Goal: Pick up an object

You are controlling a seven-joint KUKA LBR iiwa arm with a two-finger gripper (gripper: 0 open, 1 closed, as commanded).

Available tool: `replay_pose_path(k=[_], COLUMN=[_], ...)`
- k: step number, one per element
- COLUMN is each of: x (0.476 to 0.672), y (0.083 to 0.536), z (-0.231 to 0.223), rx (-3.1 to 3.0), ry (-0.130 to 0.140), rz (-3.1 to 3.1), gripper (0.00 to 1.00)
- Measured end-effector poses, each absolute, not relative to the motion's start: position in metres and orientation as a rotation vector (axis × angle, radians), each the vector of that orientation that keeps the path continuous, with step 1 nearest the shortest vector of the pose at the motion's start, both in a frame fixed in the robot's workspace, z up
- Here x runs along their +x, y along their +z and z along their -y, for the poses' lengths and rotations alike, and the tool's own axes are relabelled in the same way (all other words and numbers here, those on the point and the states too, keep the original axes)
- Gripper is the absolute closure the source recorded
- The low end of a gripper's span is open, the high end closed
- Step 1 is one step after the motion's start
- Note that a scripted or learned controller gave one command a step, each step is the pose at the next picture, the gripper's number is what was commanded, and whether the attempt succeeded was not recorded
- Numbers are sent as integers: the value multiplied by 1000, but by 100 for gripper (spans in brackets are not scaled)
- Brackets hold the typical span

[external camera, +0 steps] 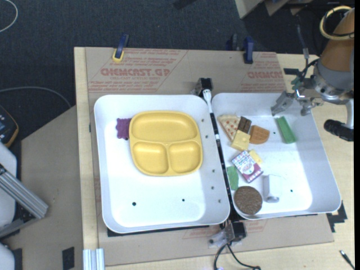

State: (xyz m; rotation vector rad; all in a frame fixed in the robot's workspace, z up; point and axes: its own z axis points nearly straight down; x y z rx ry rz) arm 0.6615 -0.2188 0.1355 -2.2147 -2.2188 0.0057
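Green block [286, 130] lies in the right bin [315, 167], at five o'clock of the end effector [292, 102], whose fingers stand apart, clamped on nothing.

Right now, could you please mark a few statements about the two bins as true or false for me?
1. The yellow tray lies in the left bin. True.
2. The green block sits inside the yellow tray. False: it lies in the right bin, near its far side.
3. The hand hangs over the right bin's far edge. True.
4. The brown disc lies at the right bin's near edge. True.
5. A purple thing lies right of the tray. False: it peeks out at the tray's left side.
6. The tray has one compartment. False: it has three.
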Motion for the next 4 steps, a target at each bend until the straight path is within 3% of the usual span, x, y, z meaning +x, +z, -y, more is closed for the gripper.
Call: replay_pose_path(k=[1, 2, 3, 4], x=[662, 663, 671, 665], y=[84, 97, 161, 223], z=[213, 217, 219, 223], rx=[-2207, -2216, -2227, -2229], ry=[-5, -1, -6, -6], rz=[2217, 2227, 2230, 2228], gripper=[0, 100, 100, 100])
